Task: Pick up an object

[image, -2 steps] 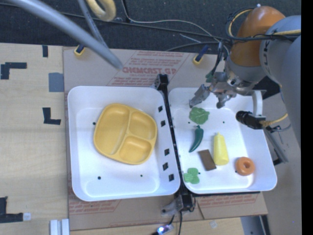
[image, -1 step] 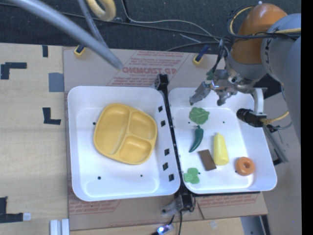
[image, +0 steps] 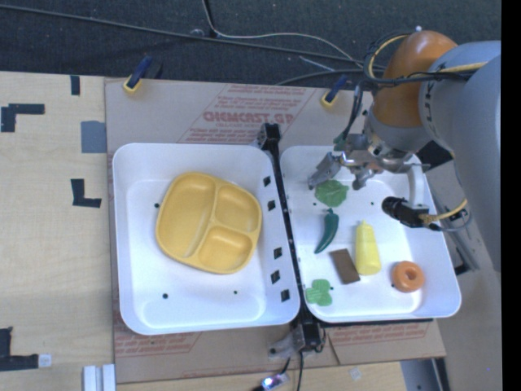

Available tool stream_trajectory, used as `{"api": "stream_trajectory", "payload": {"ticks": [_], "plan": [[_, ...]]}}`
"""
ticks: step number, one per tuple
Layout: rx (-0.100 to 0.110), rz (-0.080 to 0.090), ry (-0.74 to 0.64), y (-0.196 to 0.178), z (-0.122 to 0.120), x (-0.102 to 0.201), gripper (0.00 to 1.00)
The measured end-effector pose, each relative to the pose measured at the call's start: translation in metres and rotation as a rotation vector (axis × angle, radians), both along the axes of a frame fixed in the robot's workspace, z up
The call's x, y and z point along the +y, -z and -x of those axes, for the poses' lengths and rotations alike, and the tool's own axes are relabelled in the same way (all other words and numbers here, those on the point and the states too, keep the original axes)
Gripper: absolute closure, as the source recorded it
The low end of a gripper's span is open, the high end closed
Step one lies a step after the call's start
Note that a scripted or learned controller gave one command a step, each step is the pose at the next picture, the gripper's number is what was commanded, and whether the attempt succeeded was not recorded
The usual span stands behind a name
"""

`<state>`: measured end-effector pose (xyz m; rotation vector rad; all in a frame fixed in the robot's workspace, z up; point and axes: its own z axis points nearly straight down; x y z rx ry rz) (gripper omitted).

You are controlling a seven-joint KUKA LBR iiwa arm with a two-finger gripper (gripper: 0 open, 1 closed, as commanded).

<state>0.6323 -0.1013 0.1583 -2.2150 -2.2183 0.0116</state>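
Sm green pc (image: 319, 292) front of rt bin (image: 435, 300) | green leaf (image: 331, 192) just under pincer (image: 342, 174) | pincer spread wide, holding nil

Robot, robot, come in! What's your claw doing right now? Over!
Gripper open, low over right bin, nothing held. Green leafy toy just below its fingers. Green pepper beside it, not blocking.

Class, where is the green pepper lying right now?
The green pepper lies in the right bin, near its left wall, just below the leafy green piece and left of the yellow object.

A robotics lab: 2 white bins (image: 130, 243) clamped on a bench (image: 49, 243), loose cables (image: 244, 35).
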Motion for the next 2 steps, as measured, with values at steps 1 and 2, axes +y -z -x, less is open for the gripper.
{"api": "stream_trajectory", "payload": {"ticks": [1,2], "plan": [[0.0,0.0,-0.001,0.051,-0.003,0.007,0.0],[-0.005,0.002,-0.001,0.076,-0.003,0.007,0.0]]}}
